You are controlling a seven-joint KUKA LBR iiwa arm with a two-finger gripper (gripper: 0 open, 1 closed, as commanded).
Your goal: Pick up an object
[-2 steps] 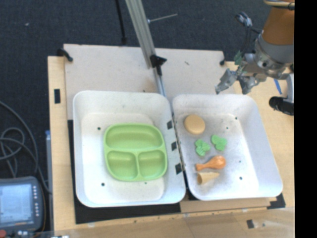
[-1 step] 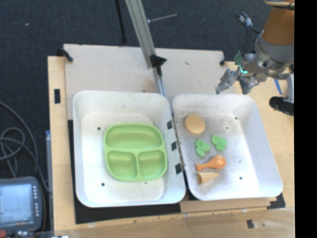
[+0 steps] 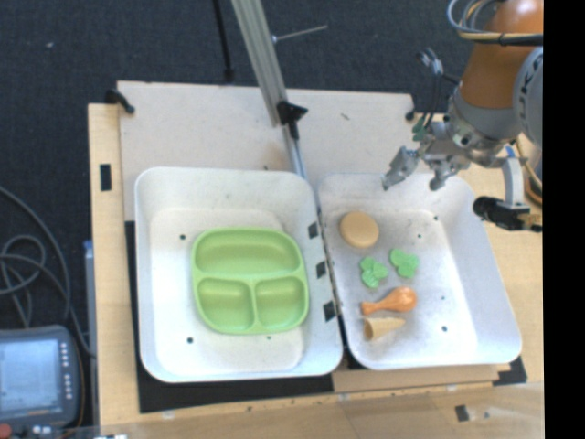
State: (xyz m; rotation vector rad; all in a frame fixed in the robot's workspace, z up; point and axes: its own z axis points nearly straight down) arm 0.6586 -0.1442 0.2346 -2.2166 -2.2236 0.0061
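Claw (image 3: 418, 173) spread and empty over the right white bin's (image 3: 475, 273) far rim.
Dropping here, it could clip that rim, missing the round tan bun (image 3: 359, 229).

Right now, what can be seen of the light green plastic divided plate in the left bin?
The light green plastic divided plate is a rounded rectangle with a raised rim and three compartments: one long one across the far side, two smaller ones side by side nearer the camera. All three look bare. It lies flat and upright, slightly turned, on the floor of the left white bin, about mid-bin. Nothing else touches it.
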